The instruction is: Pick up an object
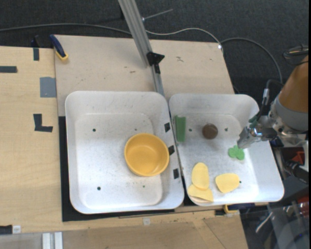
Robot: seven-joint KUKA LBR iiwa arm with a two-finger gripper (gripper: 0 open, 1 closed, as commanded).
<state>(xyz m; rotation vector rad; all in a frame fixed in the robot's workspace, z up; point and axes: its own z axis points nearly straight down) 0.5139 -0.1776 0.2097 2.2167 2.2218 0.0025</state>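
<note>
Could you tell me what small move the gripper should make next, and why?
Probably a short descent onto the small green flat piece. The two-finger gripper sits just above and beside it in the right white bin, nearer to it than to the brown round object.

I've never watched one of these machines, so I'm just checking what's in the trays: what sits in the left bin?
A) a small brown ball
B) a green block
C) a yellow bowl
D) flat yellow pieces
C: the yellow bowl rests in the left bin, while the brown ball, green block and flat yellow pieces lie in the right bin.
</note>
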